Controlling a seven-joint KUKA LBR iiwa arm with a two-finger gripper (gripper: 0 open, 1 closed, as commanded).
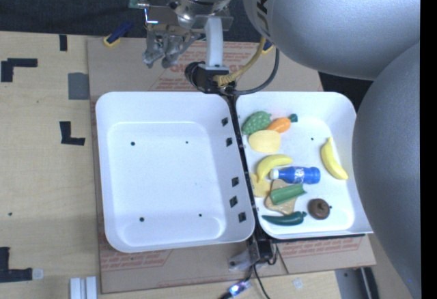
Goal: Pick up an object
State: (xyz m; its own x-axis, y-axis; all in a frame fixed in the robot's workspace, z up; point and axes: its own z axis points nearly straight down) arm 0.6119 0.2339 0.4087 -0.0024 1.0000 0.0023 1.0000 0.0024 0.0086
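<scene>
Above the far edge of the desk (pixel 41 154), beyond both bins, the tool (pixel 164 52) hangs below the orange band of the arm (pixel 328 4); its fingers point downward with nothing between them, and whether they stand wide or narrow cannot be told from this angle. No object is held. All candidate objects lie in the right bin (pixel 345 110), clustered against its left wall, next to the divider that it shares with the left bin (pixel 109 175). From the tool, this cluster lies toward the camera and to the view's right, well apart from it. The nearest members of the cluster are the green leafy piece (pixel 255 121) and the orange carrot (pixel 280 124), touching each other at the bin's far corner. Just nearer the camera lies the blue bottle (pixel 296 175), resting across a curved banana (pixel 272 164); the bottle's long axis runs left to right in the view, white cap pointing left. A second banana (pixel 333 159) lies alone near the bin's right side, long axis running roughly from far to near, curved outward to the right. A green pepper (pixel 285 219) and a brown round piece (pixel 318 208) sit at the near edge. Judgement: the isolated banana offers the clearest grasp; closing across its short axis would require the fingers to be aligned left to right
</scene>
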